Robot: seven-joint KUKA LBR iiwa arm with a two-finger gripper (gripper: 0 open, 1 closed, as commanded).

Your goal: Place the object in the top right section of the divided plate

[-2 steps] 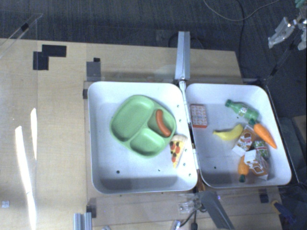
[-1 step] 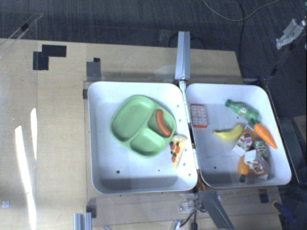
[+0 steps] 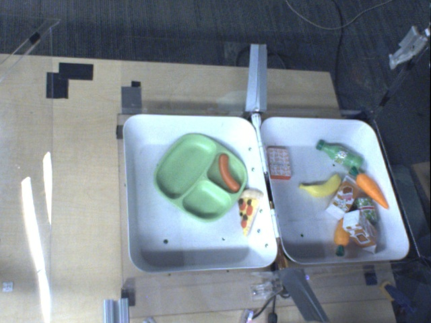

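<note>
Resting hot dog [image 3: 229,171] in green divided plate [image 3: 199,177] — top right section, pincer state indiscernible

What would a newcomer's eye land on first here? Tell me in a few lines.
The green divided plate in the left bin stands out first, with a red-orange sausage lying in its right-hand section. A pizza slice lies beside the plate's lower right edge. In the right bin, a yellow banana and an orange carrot catch the eye.
</note>
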